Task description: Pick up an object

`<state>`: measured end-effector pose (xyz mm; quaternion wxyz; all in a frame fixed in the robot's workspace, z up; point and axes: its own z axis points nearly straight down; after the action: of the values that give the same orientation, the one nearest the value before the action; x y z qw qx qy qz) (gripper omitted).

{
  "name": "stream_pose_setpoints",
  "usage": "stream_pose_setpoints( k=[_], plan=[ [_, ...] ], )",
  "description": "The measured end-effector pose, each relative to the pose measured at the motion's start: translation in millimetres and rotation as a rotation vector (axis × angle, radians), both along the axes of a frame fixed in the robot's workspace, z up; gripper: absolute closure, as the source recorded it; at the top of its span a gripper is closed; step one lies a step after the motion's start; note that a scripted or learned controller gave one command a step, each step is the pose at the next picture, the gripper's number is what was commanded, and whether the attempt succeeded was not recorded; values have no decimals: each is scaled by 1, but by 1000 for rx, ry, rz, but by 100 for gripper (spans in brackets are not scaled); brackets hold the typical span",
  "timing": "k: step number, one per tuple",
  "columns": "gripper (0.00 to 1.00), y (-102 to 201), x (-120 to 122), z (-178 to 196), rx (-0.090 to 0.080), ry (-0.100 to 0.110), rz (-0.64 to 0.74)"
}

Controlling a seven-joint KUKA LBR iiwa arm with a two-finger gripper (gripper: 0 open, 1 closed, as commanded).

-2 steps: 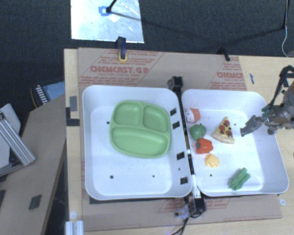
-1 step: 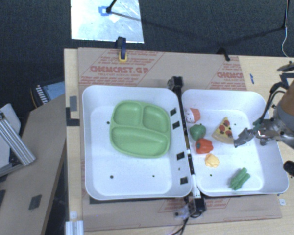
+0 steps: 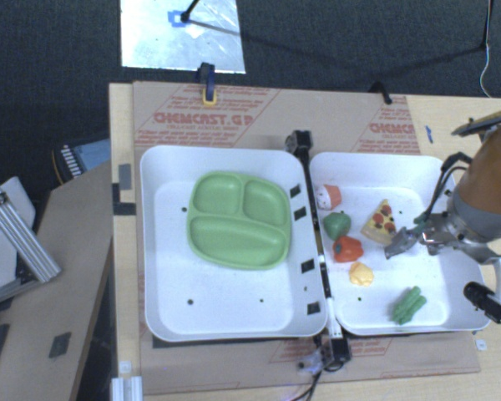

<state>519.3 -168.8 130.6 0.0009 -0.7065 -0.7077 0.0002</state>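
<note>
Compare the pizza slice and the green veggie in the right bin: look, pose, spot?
Colour: the pizza slice is yellow with red dots; the green veggie is plain green.
Shape: the pizza slice is a flat wedge; the green veggie is long and lumpy.
Spot: the pizza slice lies mid-bin, just left of the gripper; the green veggie lies near the bin's front edge.
Shared: both lie loose in the right bin, neither held.

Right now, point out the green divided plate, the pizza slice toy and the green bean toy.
Green divided plastic plate (image 3: 238,220): camera view, its centre ridge.
Yellow pizza slice toy (image 3: 381,222): camera view, its topping.
Green bean-pod toy (image 3: 408,305): camera view, its middle.
</note>
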Motion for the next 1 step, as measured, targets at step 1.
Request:
stream_pose_setpoints(
  k=[1],
  plan=[
    [0,0,0,-48,0,0,-1]
  ],
)
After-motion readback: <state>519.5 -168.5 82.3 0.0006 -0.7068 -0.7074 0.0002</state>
